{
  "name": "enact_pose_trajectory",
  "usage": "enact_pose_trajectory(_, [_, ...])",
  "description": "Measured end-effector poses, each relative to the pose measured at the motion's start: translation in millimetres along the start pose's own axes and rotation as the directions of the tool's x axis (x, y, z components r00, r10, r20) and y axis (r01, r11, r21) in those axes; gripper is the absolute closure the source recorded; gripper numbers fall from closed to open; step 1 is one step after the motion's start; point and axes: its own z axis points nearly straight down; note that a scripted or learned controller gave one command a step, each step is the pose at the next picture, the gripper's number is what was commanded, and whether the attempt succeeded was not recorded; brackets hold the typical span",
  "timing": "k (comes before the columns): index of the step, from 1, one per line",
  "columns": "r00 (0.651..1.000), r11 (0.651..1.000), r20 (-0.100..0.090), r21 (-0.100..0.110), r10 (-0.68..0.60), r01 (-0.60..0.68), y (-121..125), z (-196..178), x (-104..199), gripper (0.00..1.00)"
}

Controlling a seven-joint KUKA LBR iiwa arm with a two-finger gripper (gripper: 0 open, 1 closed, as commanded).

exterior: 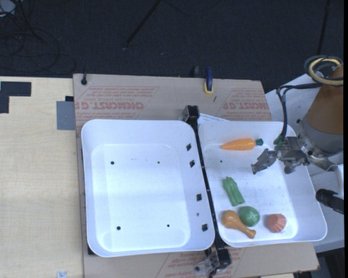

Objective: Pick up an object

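Gripper hovers spread and empty in the right bin; carrot lies just left, so it must descend.

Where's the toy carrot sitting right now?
The carrot lies in the right-hand bin near its far edge, tip toward the divider, just left of the gripper and beyond the green stalk.

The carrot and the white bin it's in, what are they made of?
Carrot: probably toy plastic, since its orange skin is smooth and even with a neat green tip. Right bin: likely thin molded plastic, plain white with rounded corners and a slight sheen.
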Motion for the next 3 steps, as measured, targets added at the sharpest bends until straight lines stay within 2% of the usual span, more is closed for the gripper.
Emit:
enact_pose_trajectory(1, [1.000,1.000,-0.004,0.009,-0.003,0.003,-32,73,59,0.00])
enact_pose_trajectory(2, [1.000,1.000,-0.001,0.002,0.006,-0.006,-30,59,54,1.00])
enact_pose_trajectory(3, [1.000,1.000,0.001,-0.021,-0.005,0.005,16,-104,98,1.00])
